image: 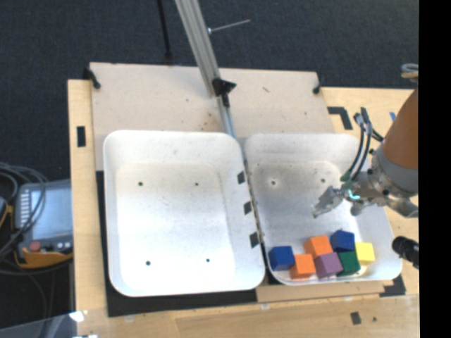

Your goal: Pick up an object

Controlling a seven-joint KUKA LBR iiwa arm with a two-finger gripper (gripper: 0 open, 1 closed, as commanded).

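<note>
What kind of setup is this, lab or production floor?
Most likely a robotics lab test bench. Two shallow white bins sit side by side on a plywood bench, the right one holding small coloured blocks under the gripper, and an aluminium mast rises behind.

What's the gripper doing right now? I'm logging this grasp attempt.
Gripper: above the right bin, nothing visibly held; open or closed cannot be told.

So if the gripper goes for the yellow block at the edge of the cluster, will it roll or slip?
The yellow block looks flat-faced and rigid, so rolling seems unlikely. It probably weighs little. It sits against the green block near the right bin's wall, so it may jam or nudge neighbours.
</note>
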